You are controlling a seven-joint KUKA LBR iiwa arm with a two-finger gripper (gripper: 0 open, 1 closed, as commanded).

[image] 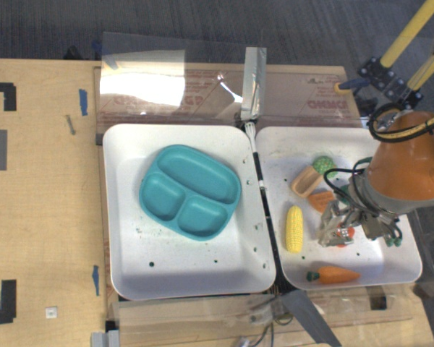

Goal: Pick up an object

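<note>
My gripper (336, 228) is low inside the right bin (409, 264), near its middle, under the orange band of the arm (409, 168). A small red item (346, 232) shows right at the gripper's tip; whether it is held cannot be made out. A yellow corn cob (294, 228) lies upright just left of the gripper. An orange carrot (335, 274) lies below it near the front wall. A tan piece (305, 181), a green piece (322, 165) and an orange piece (319, 201) sit up and left of the gripper.
The left bin (126, 262) holds a teal divided plate (190, 191). A ridge (259, 194) separates the two bins. A clear panel (173, 92) stands behind them. Yellow bars (412, 27) cross the upper right corner.
</note>
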